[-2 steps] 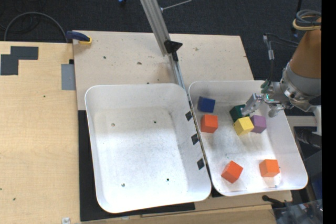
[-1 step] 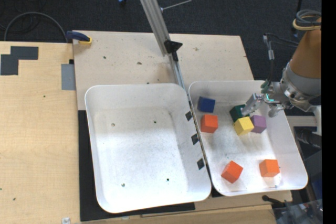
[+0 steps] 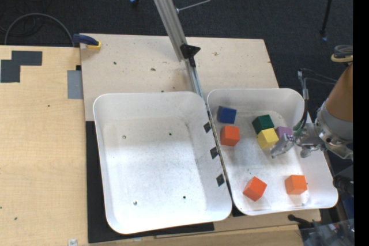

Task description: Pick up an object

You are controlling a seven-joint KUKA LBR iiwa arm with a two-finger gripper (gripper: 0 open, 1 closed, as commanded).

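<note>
The right bin (image 3: pixel 316 196) holds several small blocks. A blue cube (image 3: pixel 226 114) and a red-orange cube (image 3: pixel 230 135) lie near its left wall. A dark green cube (image 3: pixel 263 123) touches a yellow cube (image 3: pixel 267 137) in the middle, with a small purple block (image 3: pixel 284 132) just to their right. Two orange cubes (image 3: pixel 255 188) (image 3: pixel 296 184) rest near the front. My gripper (image 3: pixel 283 147) reaches in low from the right, its tip right beside the yellow cube and just below the purple block. Nothing is visibly held in it.
The left bin (image 3: pixel 109 124) sits beside the right one, with black clips (image 3: pixel 214 152) along the shared wall. A slanted aluminium post (image 3: pixel 170 14) rises behind the bins. A tan board covers the bench at left.
</note>
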